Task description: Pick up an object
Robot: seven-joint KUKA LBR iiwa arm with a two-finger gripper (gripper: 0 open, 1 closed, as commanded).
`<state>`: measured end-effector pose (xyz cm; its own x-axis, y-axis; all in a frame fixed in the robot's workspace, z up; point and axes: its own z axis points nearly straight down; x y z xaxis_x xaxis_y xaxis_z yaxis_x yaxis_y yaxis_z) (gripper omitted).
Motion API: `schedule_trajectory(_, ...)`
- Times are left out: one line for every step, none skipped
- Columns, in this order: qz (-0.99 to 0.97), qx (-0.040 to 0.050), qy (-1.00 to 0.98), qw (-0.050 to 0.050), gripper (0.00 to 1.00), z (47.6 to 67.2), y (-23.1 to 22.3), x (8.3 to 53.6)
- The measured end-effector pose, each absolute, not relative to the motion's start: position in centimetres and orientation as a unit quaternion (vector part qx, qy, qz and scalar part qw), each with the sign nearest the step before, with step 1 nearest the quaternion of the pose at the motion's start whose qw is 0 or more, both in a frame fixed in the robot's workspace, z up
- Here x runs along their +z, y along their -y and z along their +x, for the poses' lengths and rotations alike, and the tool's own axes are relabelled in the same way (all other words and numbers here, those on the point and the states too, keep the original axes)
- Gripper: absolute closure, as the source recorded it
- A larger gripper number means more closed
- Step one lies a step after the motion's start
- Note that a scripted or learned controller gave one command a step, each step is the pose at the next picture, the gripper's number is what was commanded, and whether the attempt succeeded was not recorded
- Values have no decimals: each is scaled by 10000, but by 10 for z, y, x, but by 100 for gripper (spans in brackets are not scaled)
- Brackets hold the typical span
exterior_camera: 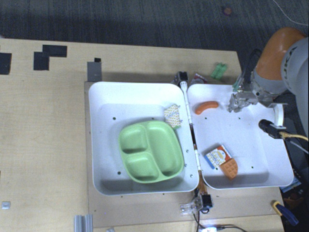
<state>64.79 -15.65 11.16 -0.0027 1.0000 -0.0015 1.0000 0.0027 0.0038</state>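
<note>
Two bins (145, 88) sitting side by side on tabletop (43, 144). I am watching hand (237, 102) hovering in right bin's far corner, just beside orange sausage-shaped toy (206, 107), likely my target. Hand's opening: cannot tell. Green divided plate (151, 151) filling left bin, so reaching there looking awkward.

No text, number or brand can be read here. The small packet (217, 157) in the right bin (256, 178) has colored print, too blurred to read.
</note>
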Motion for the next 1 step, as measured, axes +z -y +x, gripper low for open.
schedule_trajectory(7063,15,-7080,28,100,654,200,155)
